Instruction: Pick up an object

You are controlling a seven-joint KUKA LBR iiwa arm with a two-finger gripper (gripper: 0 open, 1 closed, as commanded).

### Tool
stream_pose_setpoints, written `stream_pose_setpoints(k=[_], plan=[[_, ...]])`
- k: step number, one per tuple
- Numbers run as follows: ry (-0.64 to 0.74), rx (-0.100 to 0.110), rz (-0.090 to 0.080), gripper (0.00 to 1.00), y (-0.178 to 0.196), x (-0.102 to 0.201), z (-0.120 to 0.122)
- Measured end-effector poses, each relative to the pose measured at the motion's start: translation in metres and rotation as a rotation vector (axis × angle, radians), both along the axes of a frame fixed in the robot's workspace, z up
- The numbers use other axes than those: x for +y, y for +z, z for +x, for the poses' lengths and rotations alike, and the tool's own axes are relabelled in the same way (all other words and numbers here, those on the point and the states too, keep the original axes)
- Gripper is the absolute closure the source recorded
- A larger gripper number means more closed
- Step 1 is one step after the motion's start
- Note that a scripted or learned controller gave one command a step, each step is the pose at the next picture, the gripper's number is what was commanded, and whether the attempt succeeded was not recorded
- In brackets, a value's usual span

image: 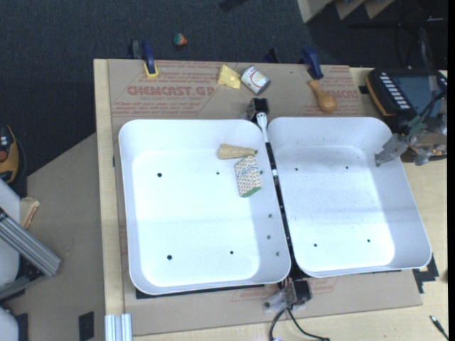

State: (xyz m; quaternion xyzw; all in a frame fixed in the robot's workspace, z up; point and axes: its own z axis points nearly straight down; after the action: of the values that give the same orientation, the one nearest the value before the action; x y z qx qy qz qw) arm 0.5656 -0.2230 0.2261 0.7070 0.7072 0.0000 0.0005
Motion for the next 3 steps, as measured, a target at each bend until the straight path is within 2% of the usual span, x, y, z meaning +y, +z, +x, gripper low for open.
stream_pose_setpoints(k=[1, 2, 3], plan=[[0.008, 0.004, 0.005, 0.0, -0.149, 0.07, 0.072], [0.01, -0.015, 0.002, 0.0, -0.033, 0.151, 0.105], [0.011, 0.001, 0.006, 0.0, -0.041, 0.26, 0.101]])
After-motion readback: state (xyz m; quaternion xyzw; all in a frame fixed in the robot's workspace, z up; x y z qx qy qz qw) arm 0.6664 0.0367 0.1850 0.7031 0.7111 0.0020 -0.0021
